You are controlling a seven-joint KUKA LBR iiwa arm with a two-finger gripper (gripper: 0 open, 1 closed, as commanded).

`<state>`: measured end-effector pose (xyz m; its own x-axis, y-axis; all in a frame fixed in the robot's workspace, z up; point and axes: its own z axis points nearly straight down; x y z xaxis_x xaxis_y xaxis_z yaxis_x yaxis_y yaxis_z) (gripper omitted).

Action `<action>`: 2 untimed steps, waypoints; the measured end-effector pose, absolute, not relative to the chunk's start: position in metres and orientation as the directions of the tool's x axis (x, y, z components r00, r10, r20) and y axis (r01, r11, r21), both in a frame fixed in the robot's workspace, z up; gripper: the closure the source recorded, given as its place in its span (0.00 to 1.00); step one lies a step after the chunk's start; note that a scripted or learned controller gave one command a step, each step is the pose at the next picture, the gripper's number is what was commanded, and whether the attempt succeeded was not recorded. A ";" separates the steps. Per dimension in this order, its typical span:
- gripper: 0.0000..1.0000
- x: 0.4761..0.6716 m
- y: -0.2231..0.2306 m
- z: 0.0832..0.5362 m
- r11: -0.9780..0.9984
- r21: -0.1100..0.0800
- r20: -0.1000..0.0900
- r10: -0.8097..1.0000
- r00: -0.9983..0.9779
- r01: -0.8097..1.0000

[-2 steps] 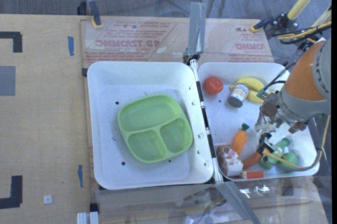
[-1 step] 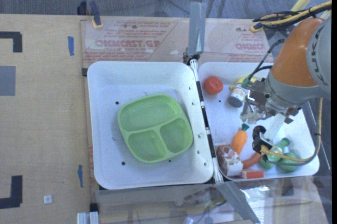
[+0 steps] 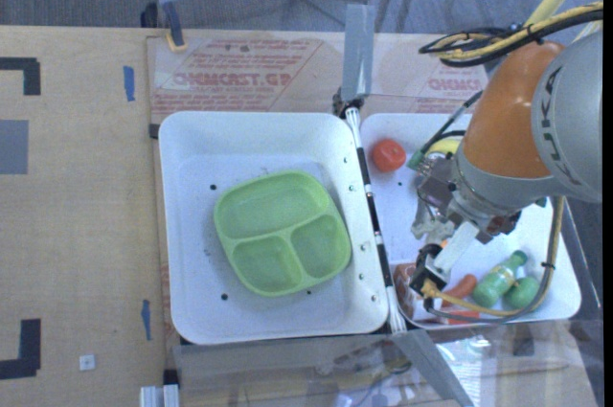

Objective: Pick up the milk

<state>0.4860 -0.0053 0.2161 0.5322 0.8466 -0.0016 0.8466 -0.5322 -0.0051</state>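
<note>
Milk is probably hidden beneath the arm (image 3: 517, 118) in the right bin (image 3: 567, 300), to judge by the pincer (image 3: 428, 229) hanging low there beside the green bottles (image 3: 498, 283) and carrot (image 3: 463, 284). Whether the pincer is apart or together, I cannot tell.

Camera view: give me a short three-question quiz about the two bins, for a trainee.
1. True or false: the green plate lies in the left bin.
2. Near which corner of the right bin, as the view shows it, does the red round thing lie? A) top left B) bottom right C) bottom left
3. How many compartments does the green plate have?
Key: 1 true; 2 A; 3 three.
</note>
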 end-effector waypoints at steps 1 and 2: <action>1.00 0.479 0.028 0.207 -0.539 -0.005 -0.002 0.843 0.539 0.843; 1.00 0.479 0.088 0.219 -0.514 -0.002 -0.001 0.858 0.514 0.858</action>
<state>0.4787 0.0882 0.2195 0.5136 0.8580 -0.0014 0.8580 -0.5136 -0.0017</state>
